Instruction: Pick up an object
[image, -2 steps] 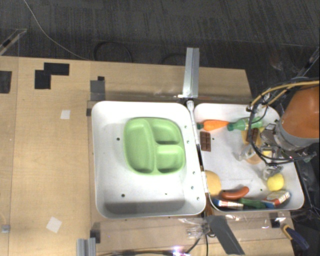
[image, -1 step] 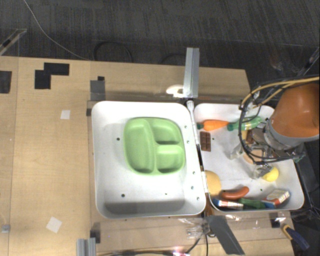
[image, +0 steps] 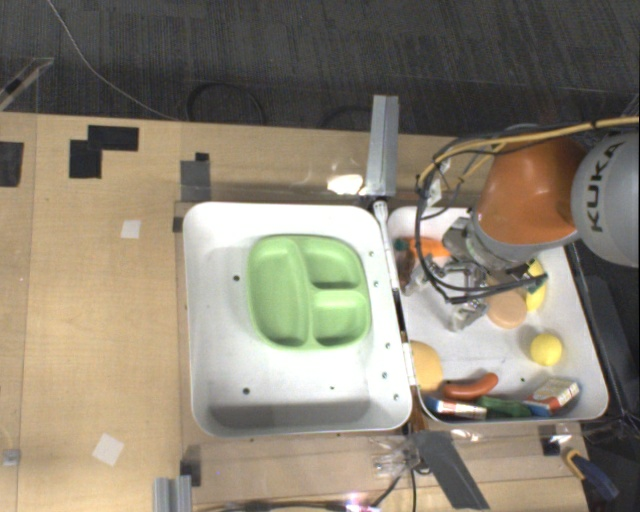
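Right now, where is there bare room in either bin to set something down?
The left bin has bare floor all around the green divided tray, widest along its near edge. In the right bin, a small patch lies between the gripper, the yellow ball and the red sausage. Its near edge and far-left corner are crowded.

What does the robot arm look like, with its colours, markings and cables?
The arm is grey with a wide orange band above the wrist. White KUKA lettering marks the grey part. Black and yellow cables loop beside the band, running down toward the metallic gripper.
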